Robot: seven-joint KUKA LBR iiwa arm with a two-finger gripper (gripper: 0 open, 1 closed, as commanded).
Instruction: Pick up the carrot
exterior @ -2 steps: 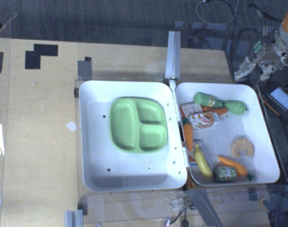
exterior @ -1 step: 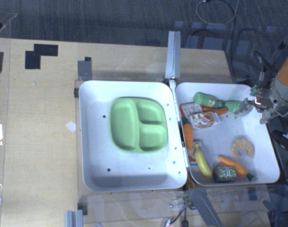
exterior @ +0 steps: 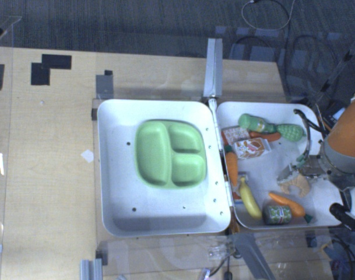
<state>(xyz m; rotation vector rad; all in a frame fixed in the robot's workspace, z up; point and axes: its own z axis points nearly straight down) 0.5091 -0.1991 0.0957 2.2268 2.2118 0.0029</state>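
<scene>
Carrot (exterior: 287, 203) lies near the front of the right bin (exterior: 317, 221), beside a green can (exterior: 277, 214) and a banana (exterior: 249, 197); jaws (exterior: 298, 172) hover just above it, their opening impossible to tell

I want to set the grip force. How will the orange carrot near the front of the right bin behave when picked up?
The tapered orange carrot looks like a stiff, probably light toy. Its round, smooth shape may roll or slip between fingers. It lies close to the small green can, so that may get nudged. The gripper sits just above it.
</scene>
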